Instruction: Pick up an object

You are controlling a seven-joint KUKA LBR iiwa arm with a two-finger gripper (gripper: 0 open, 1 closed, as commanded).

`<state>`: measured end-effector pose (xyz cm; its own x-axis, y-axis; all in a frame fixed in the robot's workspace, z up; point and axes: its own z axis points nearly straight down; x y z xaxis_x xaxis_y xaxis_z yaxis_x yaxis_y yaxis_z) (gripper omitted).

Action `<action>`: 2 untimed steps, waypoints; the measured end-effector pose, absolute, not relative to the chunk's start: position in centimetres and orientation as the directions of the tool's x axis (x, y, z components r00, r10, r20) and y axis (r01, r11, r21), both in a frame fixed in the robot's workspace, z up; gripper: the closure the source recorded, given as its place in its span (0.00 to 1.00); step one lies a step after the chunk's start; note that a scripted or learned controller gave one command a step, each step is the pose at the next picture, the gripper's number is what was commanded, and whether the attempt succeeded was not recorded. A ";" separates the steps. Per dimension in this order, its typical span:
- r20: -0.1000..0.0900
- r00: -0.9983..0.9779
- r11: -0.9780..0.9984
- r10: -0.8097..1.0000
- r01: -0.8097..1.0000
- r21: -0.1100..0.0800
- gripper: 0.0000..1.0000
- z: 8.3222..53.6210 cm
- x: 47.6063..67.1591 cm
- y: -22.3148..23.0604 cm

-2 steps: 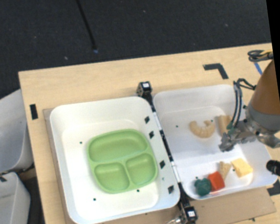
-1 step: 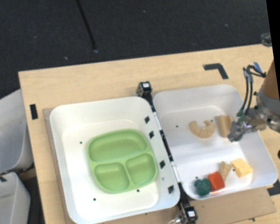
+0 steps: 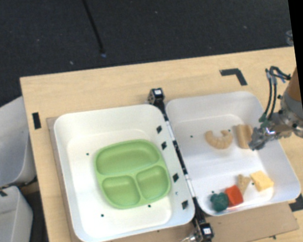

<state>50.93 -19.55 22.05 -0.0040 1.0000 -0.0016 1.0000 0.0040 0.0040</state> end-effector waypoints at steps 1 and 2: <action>0.001 -0.009 0.009 1.000 1.000 0.003 1.00 22.4 51.5 -13.4; 0.001 -0.007 0.007 1.000 1.000 0.001 1.00 22.6 51.0 -9.1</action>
